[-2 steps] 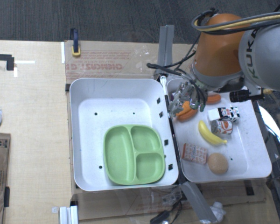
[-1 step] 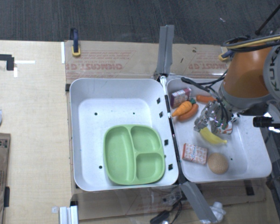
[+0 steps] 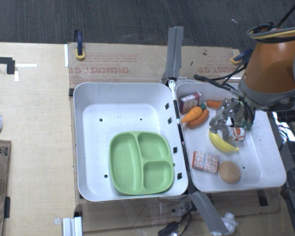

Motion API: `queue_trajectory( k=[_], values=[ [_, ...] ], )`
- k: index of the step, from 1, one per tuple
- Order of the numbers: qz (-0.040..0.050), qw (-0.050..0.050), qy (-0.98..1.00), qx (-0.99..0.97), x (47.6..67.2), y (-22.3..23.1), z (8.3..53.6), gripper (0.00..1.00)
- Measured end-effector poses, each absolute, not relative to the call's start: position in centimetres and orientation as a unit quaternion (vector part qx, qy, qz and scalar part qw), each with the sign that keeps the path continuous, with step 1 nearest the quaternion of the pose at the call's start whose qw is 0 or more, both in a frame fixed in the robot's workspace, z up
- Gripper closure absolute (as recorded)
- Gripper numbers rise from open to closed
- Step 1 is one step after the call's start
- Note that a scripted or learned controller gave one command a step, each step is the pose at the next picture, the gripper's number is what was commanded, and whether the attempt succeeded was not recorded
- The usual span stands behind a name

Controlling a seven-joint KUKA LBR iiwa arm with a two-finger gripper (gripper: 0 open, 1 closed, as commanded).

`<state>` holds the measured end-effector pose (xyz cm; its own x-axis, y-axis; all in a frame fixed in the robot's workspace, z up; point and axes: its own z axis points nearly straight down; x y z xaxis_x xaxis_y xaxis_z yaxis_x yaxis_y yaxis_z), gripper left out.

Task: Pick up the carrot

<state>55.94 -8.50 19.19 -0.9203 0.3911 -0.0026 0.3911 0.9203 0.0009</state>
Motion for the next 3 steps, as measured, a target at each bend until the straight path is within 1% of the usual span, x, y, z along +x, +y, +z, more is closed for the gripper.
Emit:
queue_trajectory(
  k=[1, 2, 3],
  values=[
    [-0.0002, 0.001, 0.947, 0.32, 53.0, -12.0, 20.7, 1.0],
    [-0.0002, 0.001, 0.947, 0.32, 53.0, -12.0, 20.7, 0.0],
    [0.0001, 0.002, 0.974, 0.227, 62.6, -10.7, 13.9, 0.0]
  ],
)
